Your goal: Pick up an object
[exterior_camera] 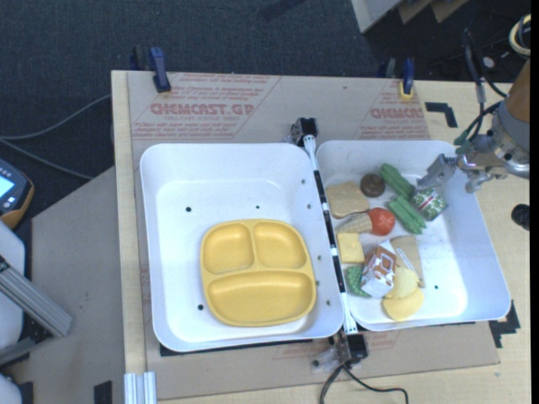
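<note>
Camera view, hand [449, 173] — above right bin [484, 263]

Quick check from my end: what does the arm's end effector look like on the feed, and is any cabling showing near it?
The end effector is a small grey metal piece with slim fingers, mounted under a silver-grey wrist. An orange band sits above that wrist. Dark cables loop beside the arm, with some green ones near the wrist.
</note>
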Controlling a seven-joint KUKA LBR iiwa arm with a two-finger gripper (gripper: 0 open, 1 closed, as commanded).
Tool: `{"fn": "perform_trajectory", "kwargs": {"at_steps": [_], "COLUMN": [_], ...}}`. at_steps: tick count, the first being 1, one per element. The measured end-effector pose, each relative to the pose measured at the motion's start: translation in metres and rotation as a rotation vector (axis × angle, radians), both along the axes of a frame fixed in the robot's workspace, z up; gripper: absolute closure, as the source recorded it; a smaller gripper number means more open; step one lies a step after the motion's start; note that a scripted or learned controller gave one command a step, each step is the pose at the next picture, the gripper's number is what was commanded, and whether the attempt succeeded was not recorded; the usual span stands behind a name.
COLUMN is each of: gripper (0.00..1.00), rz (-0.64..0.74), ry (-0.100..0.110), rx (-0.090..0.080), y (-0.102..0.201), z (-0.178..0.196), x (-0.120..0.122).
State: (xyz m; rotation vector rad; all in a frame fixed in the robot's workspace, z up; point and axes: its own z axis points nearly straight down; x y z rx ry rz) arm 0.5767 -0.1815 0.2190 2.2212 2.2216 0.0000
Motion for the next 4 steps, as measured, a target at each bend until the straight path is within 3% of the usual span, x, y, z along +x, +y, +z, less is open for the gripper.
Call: {"fn": "perform_trajectory", "kwargs": {"at_steps": [1,2,3,4], "gripper": [0.0,0.0,1.0,0.0], "rz": [0.007,0.0,0.0,-0.001], "ry": [0.005,0.005,-0.002,-0.001], "rx": [0.004,0.002,0.0,0.0], "y": [0.062,0.071,0.07,0.07], "z": [-0.05,-0.132,-0.118,-0.118], "x": [0.031,0.017,0.019,0.019]}}
